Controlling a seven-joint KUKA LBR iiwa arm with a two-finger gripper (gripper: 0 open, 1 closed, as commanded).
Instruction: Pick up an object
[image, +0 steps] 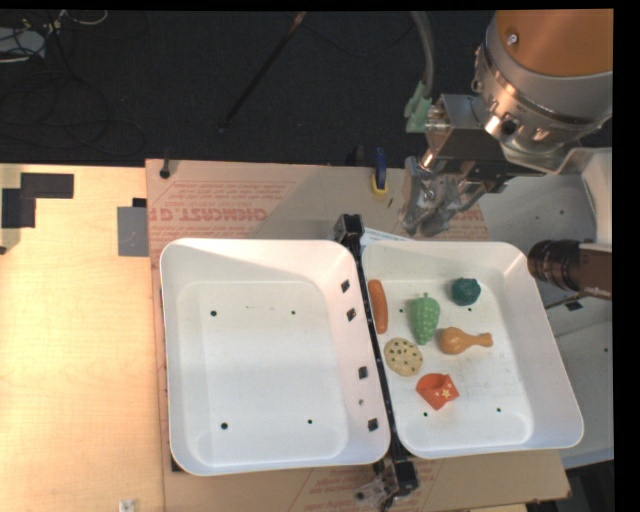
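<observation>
While the arm (545, 75) was seen reaching in from the right, its gripper (432, 212) was held above the far rim of the right bin (545, 400), clear of everything inside it. Nothing was seen between the fingers, and whether they were spread or pressed together could not be told from this slanted view. Six small things were laid in the right bin, all well apart from the gripper. An orange sausage (378, 305) was placed along the bin's left wall, just beside the divider between the two bins. A green bumpy fruit (425, 318) was set near the middle, with a dark teal ball (465, 291) beyond it toward the far right. A tan drumstick (463, 341) was laid just right of the green fruit, its thin end pointed right. A round speckled cookie (403, 356) was found below the green fruit, and a red block (437, 390) was set nearer the front edge. The left bin (190, 300) was seated alongside on brown cardboard (250, 205).
</observation>
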